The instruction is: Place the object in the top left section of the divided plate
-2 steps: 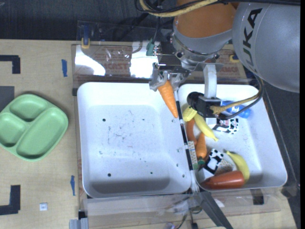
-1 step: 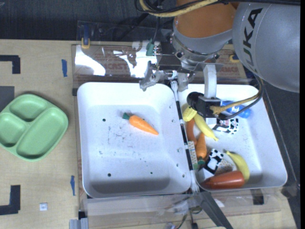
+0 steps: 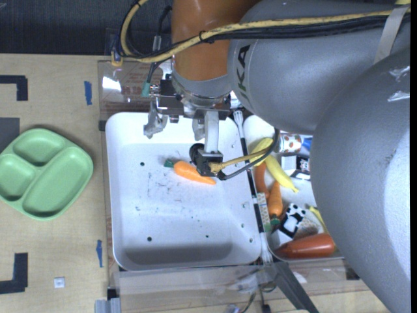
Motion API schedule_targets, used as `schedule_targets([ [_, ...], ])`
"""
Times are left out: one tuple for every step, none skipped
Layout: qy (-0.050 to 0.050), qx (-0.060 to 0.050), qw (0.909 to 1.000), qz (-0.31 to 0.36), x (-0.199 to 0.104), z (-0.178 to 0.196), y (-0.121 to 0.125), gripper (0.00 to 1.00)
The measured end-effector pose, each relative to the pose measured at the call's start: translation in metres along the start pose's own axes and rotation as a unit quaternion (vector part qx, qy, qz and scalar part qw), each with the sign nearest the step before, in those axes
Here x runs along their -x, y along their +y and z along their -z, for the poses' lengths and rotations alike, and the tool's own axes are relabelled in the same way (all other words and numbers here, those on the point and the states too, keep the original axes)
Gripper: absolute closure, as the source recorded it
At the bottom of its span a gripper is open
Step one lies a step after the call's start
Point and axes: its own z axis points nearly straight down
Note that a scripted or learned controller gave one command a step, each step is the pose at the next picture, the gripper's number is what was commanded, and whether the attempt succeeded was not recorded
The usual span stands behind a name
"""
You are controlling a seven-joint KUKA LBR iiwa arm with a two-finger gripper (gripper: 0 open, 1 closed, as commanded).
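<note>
The step in hand looks like the pick: the carrot (image 3: 190, 171), which I take to be the task's object, lies on the floor of the left white bin (image 3: 182, 223), a little above the middle of the frame, with its green top to the left and its orange tip to the lower right. It is not on the plate yet. The pincer (image 3: 155, 124) hangs over the upper part of that bin, up and to the left of the carrot. I cannot tell whether it is released or clenched, and nothing shows in its hold.

The next move, as I judge it, calls for the pincer to shift right and down to line up across the carrot's body and close on it. After that comes a long carry to the left of the frame, over the bin wall to the green divided plate (image 3: 88, 168), which sits on the wooden desk (image 3: 52, 90) well apart from the bin. All three of its sections are bare.

The left bin holds only the carrot. The right bin (image 3: 259, 128), partly under the arm, is crowded – a banana (image 3: 273, 162), another carrot (image 3: 274, 199), a red item (image 3: 307, 245) at its lower edge and a black-and-white patterned piece (image 3: 294, 218)
</note>
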Motion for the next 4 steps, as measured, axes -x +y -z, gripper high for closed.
schedule_targets([
  [0.0, 0.0, 0.998, -0.063, 0.046, -0.07, 0.04, 0.0],
  [0.0, 0.001, 0.9803, -0.198, 0.061, -0.079, 0.08, 0.0],
  [0.0, -0.001, 0.9318, -0.363, 0.079, -0.139, 0.08, 0.0],
  [0.005, 0.002, 0.9404, -0.34, 0.095, -0.19, 0.009, 0.0],
])
